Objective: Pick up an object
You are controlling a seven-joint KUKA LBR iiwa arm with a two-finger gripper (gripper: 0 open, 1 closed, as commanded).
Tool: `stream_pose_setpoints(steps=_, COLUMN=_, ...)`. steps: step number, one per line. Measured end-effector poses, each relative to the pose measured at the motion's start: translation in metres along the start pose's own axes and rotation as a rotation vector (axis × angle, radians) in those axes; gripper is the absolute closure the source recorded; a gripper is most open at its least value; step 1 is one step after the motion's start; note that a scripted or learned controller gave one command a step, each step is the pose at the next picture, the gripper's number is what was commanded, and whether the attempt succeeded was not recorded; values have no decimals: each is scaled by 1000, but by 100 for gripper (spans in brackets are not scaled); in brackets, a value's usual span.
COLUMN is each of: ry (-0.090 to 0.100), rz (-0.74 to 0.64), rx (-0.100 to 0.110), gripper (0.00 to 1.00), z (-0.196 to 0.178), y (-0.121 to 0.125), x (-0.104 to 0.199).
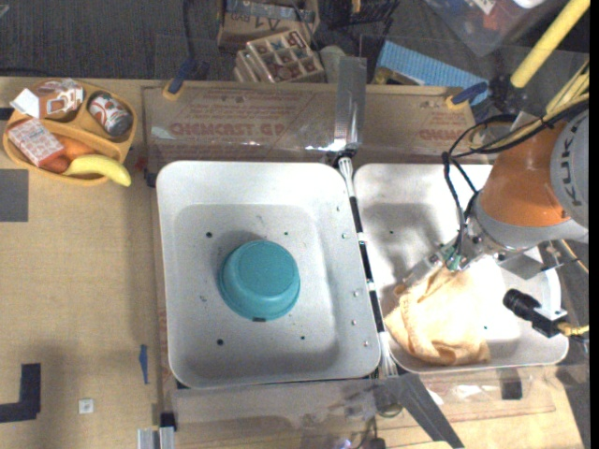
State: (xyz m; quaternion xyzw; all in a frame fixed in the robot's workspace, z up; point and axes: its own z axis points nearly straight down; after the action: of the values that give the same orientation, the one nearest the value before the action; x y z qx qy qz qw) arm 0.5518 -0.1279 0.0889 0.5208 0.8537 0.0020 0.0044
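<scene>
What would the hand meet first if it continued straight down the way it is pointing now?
Most likely the yellow cloth. The hand points down and left at the cloth's upper edge in the right bin, and seems about to touch it or already on it; one slanted view leaves the depth unclear.

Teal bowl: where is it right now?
The teal bowl sits upside down near the middle of the left bin, across the divider from the yellow cloth in the right bin.
</scene>
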Motion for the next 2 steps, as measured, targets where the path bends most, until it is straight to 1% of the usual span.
stream_pose_setpoints(steps=1, ry=-3, rz=5, rx=-5, gripper=100, z=-11, y=0, x=-2)
stream_pose_setpoints(steps=2, ry=-3, rz=5, rx=-5, gripper=0, z=-11, y=0, x=-3)
